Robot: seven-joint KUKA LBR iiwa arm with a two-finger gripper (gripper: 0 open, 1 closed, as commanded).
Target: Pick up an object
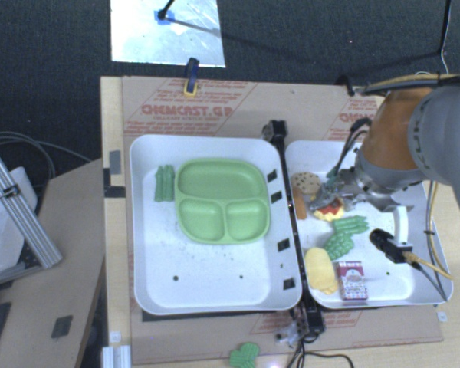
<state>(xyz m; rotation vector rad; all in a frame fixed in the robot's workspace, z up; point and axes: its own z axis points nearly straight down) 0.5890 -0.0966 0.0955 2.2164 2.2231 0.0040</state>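
Note:
My gripper [328, 198] is low in the right bin [414, 286], near its left-middle part. Right under it lies a small red and yellow object [329, 210], partly hidden by the gripper. A round brown cookie [306, 182] sits just left of the gripper, with an orange stick [299, 203] below it along the bin's left wall. Two green leafy pieces [349, 225] [338, 244] lie in front of the gripper. A yellow object [320, 270] and a red box [353, 279] rest near the front edge.
The left bin [149, 282] holds a green divided plate [221, 201] and a green bean bundle [164, 183] at its left. A black divider with clips [284, 205] separates the bins. A green leaf piece [244, 355] lies on the bench in front.

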